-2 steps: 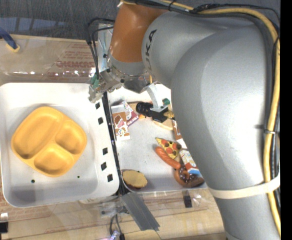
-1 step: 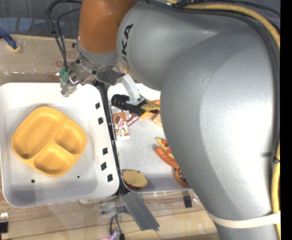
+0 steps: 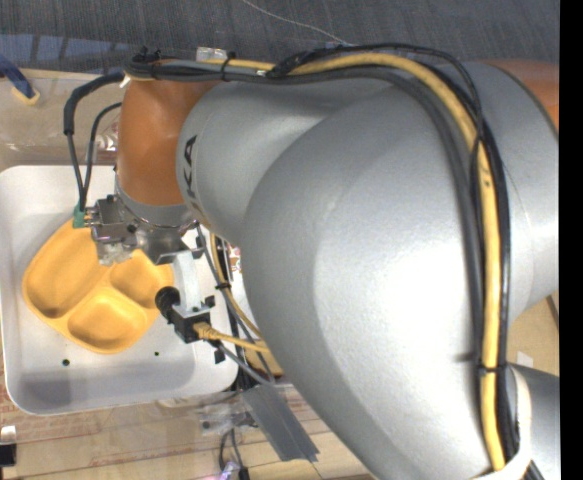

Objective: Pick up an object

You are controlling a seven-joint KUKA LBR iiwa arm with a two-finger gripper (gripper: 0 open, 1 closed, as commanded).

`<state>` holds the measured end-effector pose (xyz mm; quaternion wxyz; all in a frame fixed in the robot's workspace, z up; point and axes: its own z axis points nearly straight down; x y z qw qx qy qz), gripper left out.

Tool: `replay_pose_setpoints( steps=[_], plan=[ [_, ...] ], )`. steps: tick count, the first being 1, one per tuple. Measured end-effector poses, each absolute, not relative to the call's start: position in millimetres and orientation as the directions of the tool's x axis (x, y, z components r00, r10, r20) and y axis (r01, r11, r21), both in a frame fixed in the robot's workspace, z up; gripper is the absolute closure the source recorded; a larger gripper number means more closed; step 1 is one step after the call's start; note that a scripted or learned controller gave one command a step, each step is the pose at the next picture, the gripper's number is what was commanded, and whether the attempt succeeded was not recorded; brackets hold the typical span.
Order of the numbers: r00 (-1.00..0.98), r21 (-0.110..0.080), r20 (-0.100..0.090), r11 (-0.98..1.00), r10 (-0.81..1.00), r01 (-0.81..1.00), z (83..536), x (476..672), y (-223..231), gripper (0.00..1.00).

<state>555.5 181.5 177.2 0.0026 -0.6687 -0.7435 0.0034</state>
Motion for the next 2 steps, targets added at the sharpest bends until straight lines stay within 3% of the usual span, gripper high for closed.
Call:
replay_pose_setpoints(
  steps=[1, 2],
  plan=[
    [-0.110, -0.005, -0.002, 0.110, 0.994, 0.994, 173.0, 645.8, 139.7, 1.00],
    [0.081, 0.004, 0.001, -0.081, 0.997, 0.997, 282.6, 653.7, 98.3, 1.00]
  ],
)
